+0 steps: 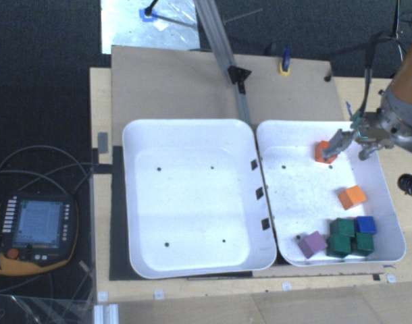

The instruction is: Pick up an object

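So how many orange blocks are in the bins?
2, both in the right bin. One orange block sits near the far side, by the gripper; the other orange block lies mid-bin. The arm might hide more.

No readable text, label, brand, number or sign is showing anywhere in this view. The handheld control pendant, lying to the left of the bench, is displaying a lit screen, but its contents are appearing too small and blurred to make out. The buttons beside that screen are carrying no legible markings. The two white bins and the coloured blocks in the right one are showing no print that can be read.
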You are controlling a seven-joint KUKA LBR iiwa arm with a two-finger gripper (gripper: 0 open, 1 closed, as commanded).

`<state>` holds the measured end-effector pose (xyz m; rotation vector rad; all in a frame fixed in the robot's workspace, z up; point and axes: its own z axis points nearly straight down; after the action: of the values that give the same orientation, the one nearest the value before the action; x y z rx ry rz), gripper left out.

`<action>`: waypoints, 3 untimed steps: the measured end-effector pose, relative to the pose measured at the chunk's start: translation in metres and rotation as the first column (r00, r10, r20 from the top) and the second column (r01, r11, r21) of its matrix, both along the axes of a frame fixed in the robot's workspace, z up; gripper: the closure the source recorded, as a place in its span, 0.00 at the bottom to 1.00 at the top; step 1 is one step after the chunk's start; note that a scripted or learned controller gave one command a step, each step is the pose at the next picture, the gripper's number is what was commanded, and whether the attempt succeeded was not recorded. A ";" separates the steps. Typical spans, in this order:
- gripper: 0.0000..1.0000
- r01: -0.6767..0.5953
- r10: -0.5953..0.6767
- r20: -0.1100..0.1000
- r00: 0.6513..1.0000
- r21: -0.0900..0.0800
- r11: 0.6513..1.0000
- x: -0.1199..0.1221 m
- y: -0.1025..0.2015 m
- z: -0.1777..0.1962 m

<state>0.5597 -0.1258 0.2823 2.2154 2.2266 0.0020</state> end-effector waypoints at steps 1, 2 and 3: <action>0.00 0.001 -0.001 0.001 1.000 0.000 1.000 0.000 0.000 0.000; 0.00 0.003 -0.003 -0.004 1.000 0.000 1.000 -0.001 0.002 -0.041; 0.00 0.003 -0.003 -0.004 1.000 0.000 1.000 -0.002 0.008 -0.085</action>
<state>0.5576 -0.1179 0.1976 2.2206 2.2260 -0.0027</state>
